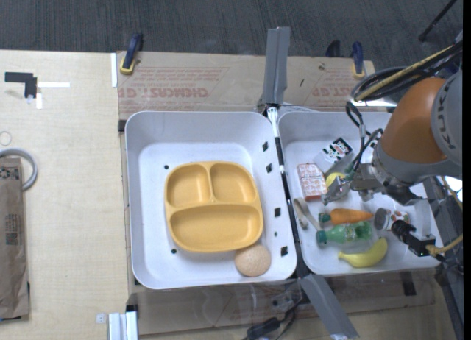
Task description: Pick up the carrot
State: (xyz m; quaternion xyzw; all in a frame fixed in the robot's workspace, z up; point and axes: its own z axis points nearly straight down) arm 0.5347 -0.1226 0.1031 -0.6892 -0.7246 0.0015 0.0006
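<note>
One arm, one gripper (340, 190), reaching in from the right over the right bin (309, 260). The gripper sits low among the clutter, its tip near a small yellow-green item (335, 179) and just right of the red-and-white packet (311, 181). At this slant and size I cannot tell how the gripper is set, and nothing is seen caught in it, so no hold is recorded. The carrot (350, 216) lies in the right bin, just below and slightly right of the gripper tip in the camera view, that is, toward the near edge of the bin. Its long axis runs roughly left to right across the view, green top at the left end, orange body extending right toward the wrist hardware. Close neighbours: a green bottle (344, 235) lies parallel just below it, apparently touching or nearly so; a banana (365, 254) sits below that; a tan stick-like piece (303, 213) lies to the carrot's left. Judgement: the move ahead is a short shift toward the near side of the bin, with the closing direction set across the carrot's short width. Risk: the bottle crowds the near flank. Left bin (140, 206) holds a yellow divided plate (213, 207) and a round tan object (253, 261), well apart from the work.
</note>
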